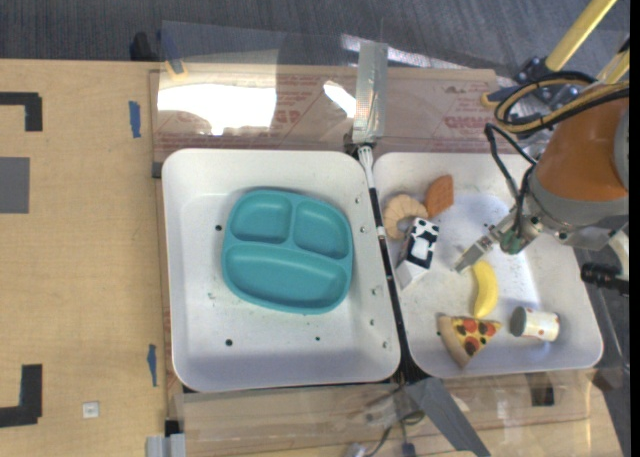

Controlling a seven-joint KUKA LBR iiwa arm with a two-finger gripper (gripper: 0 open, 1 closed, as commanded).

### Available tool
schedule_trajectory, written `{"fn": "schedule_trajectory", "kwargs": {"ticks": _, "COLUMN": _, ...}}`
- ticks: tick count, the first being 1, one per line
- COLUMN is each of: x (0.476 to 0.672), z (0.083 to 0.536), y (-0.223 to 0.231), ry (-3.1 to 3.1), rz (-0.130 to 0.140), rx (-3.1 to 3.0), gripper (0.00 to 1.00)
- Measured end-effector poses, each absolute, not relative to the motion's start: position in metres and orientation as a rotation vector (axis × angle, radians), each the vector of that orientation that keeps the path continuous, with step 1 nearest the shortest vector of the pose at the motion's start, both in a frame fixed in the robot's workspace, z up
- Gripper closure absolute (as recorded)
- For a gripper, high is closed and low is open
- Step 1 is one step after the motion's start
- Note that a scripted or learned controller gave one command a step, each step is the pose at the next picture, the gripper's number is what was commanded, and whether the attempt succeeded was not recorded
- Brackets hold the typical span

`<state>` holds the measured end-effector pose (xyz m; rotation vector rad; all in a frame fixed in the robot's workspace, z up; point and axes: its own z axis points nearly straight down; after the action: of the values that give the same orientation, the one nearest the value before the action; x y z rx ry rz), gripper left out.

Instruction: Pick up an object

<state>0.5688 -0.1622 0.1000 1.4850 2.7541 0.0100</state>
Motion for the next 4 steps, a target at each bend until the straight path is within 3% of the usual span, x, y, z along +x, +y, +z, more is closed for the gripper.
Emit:
{"fn": "schedule_trajectory", "kwargs": {"ticks": 1, "x": 0.57, "z": 0.111, "y": -0.162, "ry": 2.749, "rz": 0.015, "rx": 1.483, "gripper": 1.0}}
{"fn": "schedule_trajectory", "kwargs": {"ticks": 2, "x": 0.57, "z": 0.111, "y": -0.162, "ry": 2.75, "rz": 0.014, "rx": 1.484, "gripper": 0.0}}
{"fn": "schedule_trajectory", "kwargs": {"ticks": 3, "x": 0.541, "z": 0.09, "y": -0.132, "ry": 2.61, "rz": 0.007, "rx": 1.729, "gripper": 0.0}}
{"fn": "schedule_trajectory", "kwargs": {"ticks": 4, "x": 0.543, "z": 0.101, "y": -0.131, "ry": 2.606, "rz": 0.012, "rx": 1.728, "gripper": 1.0}}
